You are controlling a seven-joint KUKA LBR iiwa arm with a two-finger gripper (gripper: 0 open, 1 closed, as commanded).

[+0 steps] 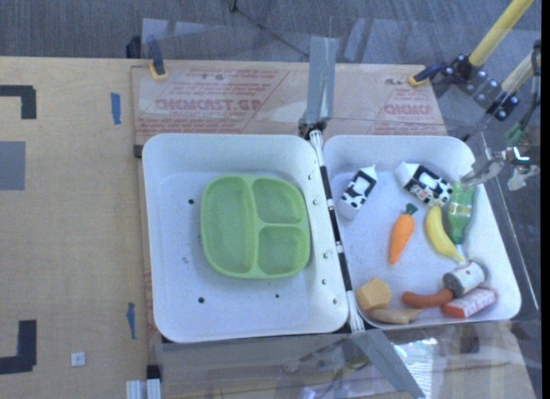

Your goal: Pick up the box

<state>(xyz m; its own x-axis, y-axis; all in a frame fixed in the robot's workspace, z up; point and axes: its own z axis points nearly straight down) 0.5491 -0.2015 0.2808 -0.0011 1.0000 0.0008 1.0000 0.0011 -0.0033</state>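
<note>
- The gripper (503, 165) is hovering at the right bin's (507, 255) upper right edge; how far it is parted I cannot tell, and nothing is visibly caught in it.
- The box (470, 303), red and white, is lying in the lower right corner, well below the gripper, just beside a small can (462, 279).
- Its long axis is running left-right, slightly tilted.

The box (469, 303) is small and red-orange with a paler, whitish face. It lies flat on its side in the right bin (507, 255), in the near right corner, its long axis tilted slightly up to the right. It touches a small can (462, 279) just above it and lies just beside a sausage (426, 297).
</note>
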